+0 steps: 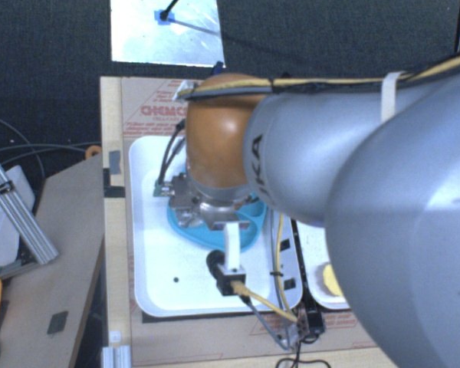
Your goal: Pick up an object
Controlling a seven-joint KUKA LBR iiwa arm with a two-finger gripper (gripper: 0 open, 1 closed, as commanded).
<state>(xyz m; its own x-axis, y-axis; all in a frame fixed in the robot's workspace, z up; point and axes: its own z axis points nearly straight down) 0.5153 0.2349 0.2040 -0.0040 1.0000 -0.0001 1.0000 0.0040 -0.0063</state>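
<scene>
A blue dish [182, 227] is lying in the left bin [149, 282], and the gripper [208, 211] is hanging right over the dish; I am not managing to tell whether it is spread or closed, so the grasp and lift are seemingly remaining. The left bin is resting on a cardboard-topped bench [149, 110], with a yellow thing [331, 280] lying to its right and dark ground [46, 52] lying beyond it
</scene>
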